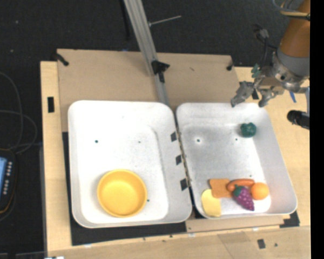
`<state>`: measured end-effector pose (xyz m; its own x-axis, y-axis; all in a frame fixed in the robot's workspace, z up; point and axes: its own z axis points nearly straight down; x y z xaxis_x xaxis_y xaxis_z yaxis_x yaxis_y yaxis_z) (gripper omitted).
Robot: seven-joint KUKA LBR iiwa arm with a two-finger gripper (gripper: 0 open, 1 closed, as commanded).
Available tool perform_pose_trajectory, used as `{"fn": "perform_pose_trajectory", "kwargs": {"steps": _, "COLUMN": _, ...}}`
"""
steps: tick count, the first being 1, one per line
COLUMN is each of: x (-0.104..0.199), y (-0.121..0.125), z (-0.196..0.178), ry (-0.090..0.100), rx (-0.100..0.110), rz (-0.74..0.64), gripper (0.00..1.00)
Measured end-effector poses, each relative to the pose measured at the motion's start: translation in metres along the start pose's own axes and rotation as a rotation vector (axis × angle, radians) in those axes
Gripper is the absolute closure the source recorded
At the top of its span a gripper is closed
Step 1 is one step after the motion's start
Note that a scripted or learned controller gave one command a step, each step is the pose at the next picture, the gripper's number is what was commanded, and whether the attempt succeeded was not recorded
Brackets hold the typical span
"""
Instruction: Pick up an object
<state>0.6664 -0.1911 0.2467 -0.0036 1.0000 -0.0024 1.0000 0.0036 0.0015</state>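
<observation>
Nearest the lens, at the right bin's (270, 144) front edge, lies a cluster of toy food: a pale yellow piece (211, 203), an orange slab (220, 187), a carrot (242, 183), purple grapes (244, 198) and an orange (260, 191), all touching or just beside one another. They sit well in front of the gripper (251, 95) and to its left.

A small green toy (248, 129) rests alone in the same bin, near the gripper and just in front of it, apart from the cluster, with bare white floor around it.

The gripper hangs over the bin's back rim with its fingers spread wide and nothing between them.

Farther left, in the other bin (119, 123), a yellow bowl (122, 192) stands upright near the front, well apart from the gripper. A grey metal pole (143, 34) slants down toward the gap between the bins, left of the gripper.
</observation>
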Motion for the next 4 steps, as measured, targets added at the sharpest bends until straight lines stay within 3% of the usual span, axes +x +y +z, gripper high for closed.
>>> {"fn": "perform_pose_trajectory", "kwargs": {"steps": 1, "x": 0.0, "y": 0.0, "z": 0.0, "ry": -0.001, "rx": 0.001, "rz": -0.001, "gripper": 0.0}}
{"fn": "perform_pose_trajectory", "kwargs": {"steps": 4, "x": 0.001, "y": -0.001, "z": 0.148, "ry": 0.0, "rx": 0.003, "rz": 0.0, "gripper": 0.0}}
